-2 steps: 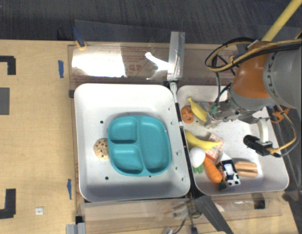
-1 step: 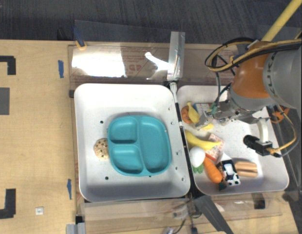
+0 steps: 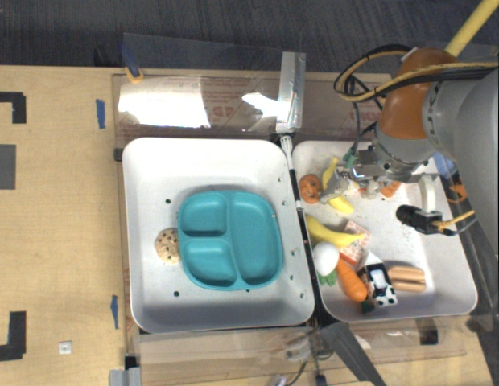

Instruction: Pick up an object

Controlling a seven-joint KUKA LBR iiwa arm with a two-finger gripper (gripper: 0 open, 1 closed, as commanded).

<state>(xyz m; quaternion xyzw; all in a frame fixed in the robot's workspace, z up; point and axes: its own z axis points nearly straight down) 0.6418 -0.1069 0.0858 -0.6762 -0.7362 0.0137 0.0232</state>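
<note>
Fingers [image 3: 340, 180] low among toys, right bin [image 3: 455, 292], near banana [image 3: 334, 233]

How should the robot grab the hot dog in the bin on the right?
Probably best from straight above, pinching the hot dog across its narrow middle. It lies flat and long, pointing left to right, with bare bin floor behind it. The black-and-white toy crowds its left end, so stay off that end.

I can't tell what the gripper [image 3: 346, 177] touches beside the banana [image 3: 334, 233]; its fingertips blur into the clutter there.
</note>
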